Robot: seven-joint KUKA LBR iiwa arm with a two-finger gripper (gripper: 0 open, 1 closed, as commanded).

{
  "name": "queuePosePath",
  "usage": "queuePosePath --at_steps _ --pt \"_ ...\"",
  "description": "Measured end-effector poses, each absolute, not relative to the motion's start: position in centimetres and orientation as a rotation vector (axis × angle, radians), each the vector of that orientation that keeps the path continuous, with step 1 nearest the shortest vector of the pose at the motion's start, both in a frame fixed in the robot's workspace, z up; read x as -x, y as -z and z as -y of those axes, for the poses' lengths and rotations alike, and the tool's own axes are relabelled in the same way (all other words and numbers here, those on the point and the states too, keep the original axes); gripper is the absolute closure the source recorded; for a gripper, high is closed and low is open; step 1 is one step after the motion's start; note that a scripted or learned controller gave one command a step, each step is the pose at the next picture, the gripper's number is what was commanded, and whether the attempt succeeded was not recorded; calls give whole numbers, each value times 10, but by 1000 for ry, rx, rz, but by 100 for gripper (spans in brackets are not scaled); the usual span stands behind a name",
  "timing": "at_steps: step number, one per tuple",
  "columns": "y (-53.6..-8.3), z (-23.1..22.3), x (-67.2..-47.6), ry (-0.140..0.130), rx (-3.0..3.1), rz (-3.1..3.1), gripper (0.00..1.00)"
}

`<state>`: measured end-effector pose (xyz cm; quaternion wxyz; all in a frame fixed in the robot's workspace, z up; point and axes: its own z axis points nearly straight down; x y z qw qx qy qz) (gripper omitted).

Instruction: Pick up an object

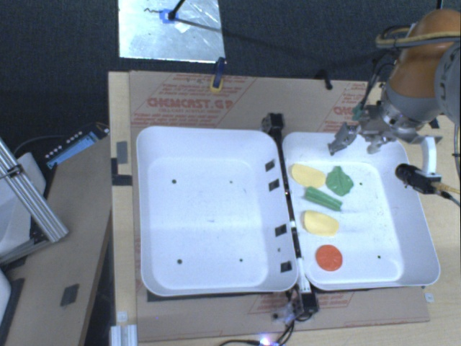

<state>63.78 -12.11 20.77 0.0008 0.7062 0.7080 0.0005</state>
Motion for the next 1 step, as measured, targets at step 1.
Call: queuePosePath --at_steps 1 --pt "-219 121 -639 -5 -2214 -2225 100"
